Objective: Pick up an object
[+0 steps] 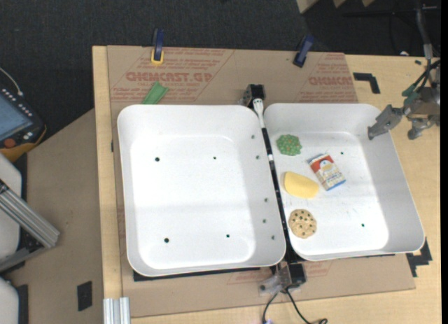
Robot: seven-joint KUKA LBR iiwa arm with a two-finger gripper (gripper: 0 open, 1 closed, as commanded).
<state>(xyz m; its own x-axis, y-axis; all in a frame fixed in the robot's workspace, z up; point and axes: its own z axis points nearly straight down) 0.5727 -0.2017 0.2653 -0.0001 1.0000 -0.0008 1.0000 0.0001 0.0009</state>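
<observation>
Two shallow white bins sit side by side on a worktop. The right bin (392,196) holds a green broccoli-like piece (288,144), a small red-and-white carton (327,171), a yellow wedge (301,185) and a cookie (302,223). The end effector (397,124) hovers at its upper right rim, fingers apart, holding nothing.

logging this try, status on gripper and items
Gripper open, above right bin's far right rim, holding nothing. Cookie, yellow piece, carton, green piece untouched. Path clear.
</observation>
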